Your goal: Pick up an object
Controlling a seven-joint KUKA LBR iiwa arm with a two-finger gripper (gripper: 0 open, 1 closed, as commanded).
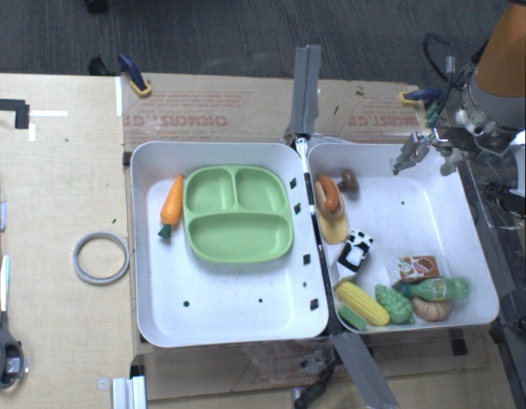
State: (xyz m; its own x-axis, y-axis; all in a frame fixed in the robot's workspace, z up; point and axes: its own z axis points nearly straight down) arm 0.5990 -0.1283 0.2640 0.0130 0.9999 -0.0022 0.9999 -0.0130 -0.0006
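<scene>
Corn cob [361, 302] well below gripper [429, 149]

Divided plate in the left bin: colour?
Light green; the divided plate shows clearly in the camera view, beside an orange toy carrot.

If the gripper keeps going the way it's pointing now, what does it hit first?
The gripper sits over the right white bin's upper right corner, pointing down and to the view's left. It would likely meet bare bin floor first, short of the small brown toy. Depth is unclear.

Lab bench [49, 186]; robot bins [228, 326]
</scene>
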